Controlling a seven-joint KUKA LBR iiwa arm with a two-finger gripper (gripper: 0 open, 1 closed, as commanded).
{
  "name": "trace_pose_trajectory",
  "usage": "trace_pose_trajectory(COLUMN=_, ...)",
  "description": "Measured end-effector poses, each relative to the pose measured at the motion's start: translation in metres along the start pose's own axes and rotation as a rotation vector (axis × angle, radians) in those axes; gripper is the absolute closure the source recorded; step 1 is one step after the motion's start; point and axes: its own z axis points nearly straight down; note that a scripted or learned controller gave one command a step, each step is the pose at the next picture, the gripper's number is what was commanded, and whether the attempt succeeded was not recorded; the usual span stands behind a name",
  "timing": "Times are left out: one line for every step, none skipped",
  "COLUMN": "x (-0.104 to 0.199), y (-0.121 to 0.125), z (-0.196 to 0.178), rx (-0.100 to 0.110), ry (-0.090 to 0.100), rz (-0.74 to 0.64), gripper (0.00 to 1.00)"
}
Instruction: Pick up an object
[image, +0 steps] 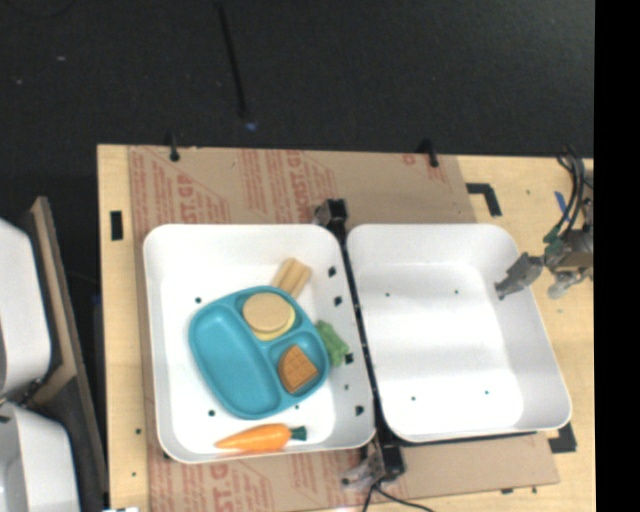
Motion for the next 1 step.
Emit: trace_pose_trajectory(x=-0.0005, y=0.0002, z=-0.0106, rx=-0.001, ry=0.000, rz=0.000, gripper=1.00)
